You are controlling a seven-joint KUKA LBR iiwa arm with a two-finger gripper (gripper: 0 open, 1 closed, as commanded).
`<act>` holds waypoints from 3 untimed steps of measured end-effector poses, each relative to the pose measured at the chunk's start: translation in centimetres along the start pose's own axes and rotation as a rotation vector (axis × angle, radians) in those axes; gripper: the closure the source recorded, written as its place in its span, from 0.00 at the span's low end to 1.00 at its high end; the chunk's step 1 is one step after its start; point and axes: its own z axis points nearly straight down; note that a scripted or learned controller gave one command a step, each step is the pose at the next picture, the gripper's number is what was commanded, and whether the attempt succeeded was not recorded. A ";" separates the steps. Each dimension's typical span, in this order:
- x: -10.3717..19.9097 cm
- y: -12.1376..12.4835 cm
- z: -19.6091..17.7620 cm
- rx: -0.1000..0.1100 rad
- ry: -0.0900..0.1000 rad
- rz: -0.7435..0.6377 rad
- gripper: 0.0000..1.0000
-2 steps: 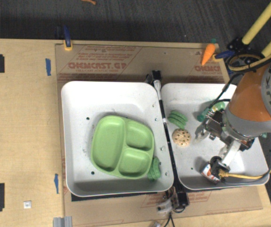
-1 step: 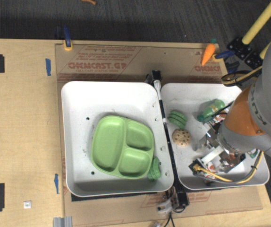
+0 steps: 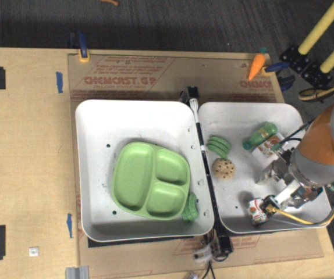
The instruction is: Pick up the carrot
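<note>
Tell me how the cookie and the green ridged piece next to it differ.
The cookie is tan with dark specks; the green ridged piece is plain green. The cookie is round, the green ridged piece more oblong and grooved. Both lie in the right bin, near its left wall.

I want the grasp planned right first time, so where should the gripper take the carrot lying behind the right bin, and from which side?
Probably its thicker middle, from straight above. The carrot lies flat on the cardboard, slanted, with its pointed end toward the right bin, so a pinch across its width suits. A blue clamp sits close beside it, so keep clear of that.
</note>
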 end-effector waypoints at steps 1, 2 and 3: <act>-3.4 5.1 -0.1 0.041 0.015 -0.184 0.00; -0.7 0.3 -2.4 0.004 -0.010 0.202 0.00; -1.9 2.4 0.0 0.006 -0.004 -0.134 0.00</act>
